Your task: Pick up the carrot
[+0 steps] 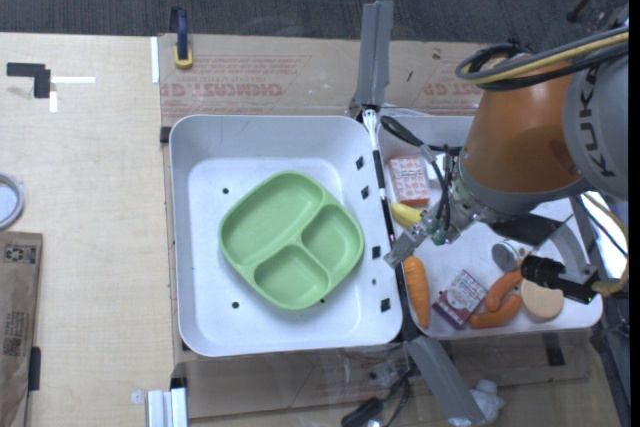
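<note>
Two-finger gripper (413, 242), fingers apparently parted and empty, hovers above the tapered orange carrot (416, 291); straddling its width, then closing, looks wisest.

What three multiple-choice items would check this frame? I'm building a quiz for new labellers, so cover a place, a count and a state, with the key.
1. Where does the carrot lie?
A. On the green plate
B. In the right bin, by its left wall
C. On the bench outside the bins

2. How many compartments has the green plate?
A. Two
B. Three
C. Five

3. How does the gripper stand to the carrot?
A. Above it, apart from it
B. Lifting it over the left bin
C. Pressing it into the plate

Key: B, it lies along the right bin's left wall; B, three wells show; A, the carrot rests below the gripper.
</note>
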